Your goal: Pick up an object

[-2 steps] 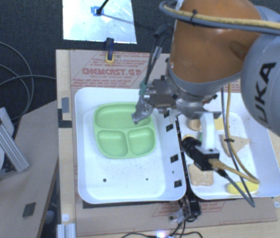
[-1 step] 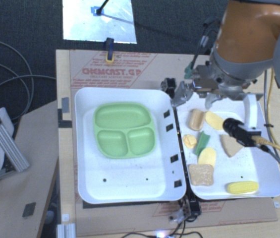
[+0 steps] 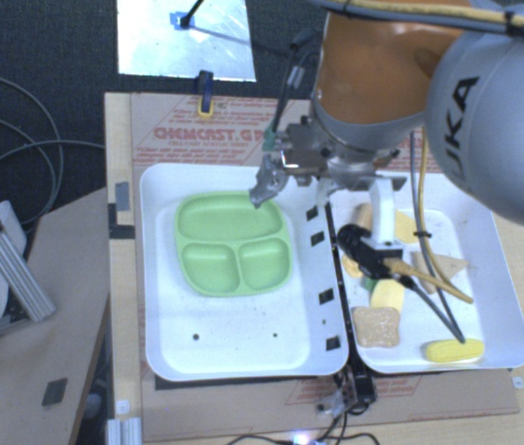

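Observation:
My gripper (image 3: 264,191) hangs low over the left bin (image 3: 164,341), at the far right corner of a green divided plate (image 3: 234,244) that lies in that bin. Nothing shows between its tips. The right bin (image 3: 507,327) holds several small things: a yellow banana-like piece (image 3: 453,350) at the near right, a brown toast-like square (image 3: 376,325), a yellow block (image 3: 388,295), a pale yellow piece (image 3: 406,226) and a thin dark utensil (image 3: 438,311) lying slantwise. The arm's big orange and grey body hides the far part of the right bin.
The bins sit side by side on a cardboard sheet (image 3: 206,133). The shared wall between them (image 3: 334,276) carries black clips. A shiny metal sheet (image 3: 183,26) lies beyond the bench. Cables (image 3: 20,146) and an aluminium frame (image 3: 6,258) are at the left.

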